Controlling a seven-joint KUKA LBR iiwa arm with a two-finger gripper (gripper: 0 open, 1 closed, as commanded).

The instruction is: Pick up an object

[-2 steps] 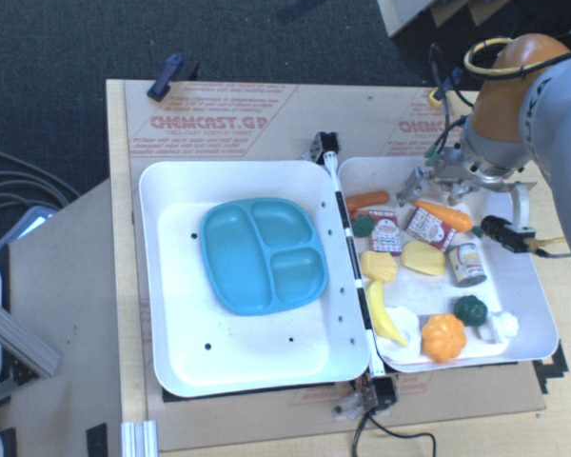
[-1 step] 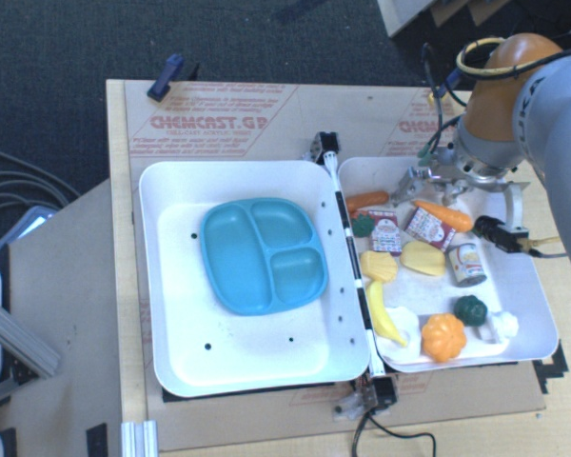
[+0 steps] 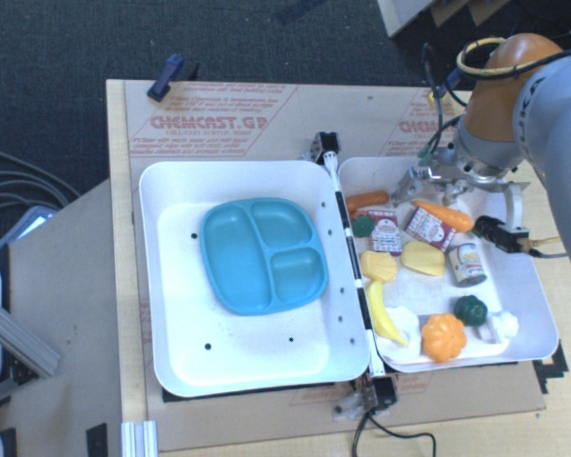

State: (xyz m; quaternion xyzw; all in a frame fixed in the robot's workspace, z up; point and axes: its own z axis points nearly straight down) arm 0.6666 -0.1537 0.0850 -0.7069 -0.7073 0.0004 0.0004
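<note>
Gripper (image 3: pixel 444 185) is down at the back of the right bin (image 3: pixel 538 298), right over the carrot (image 3: pixel 445 214). Honestly can't tell if it's open or closed, the wrist hides that, and nothing visibly held

Blue divided plate (image 3: pixel 264 253) in the left white bin (image 3: pixel 171 350); blue clamp (image 3: pixel 166 77) on the bench's (image 3: pixel 257 112) far corner.

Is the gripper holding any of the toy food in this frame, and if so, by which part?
It cannot be told: the gripper is low over the right bin's far end, beside the toy carrot, and its fingertips are not clear.
</note>
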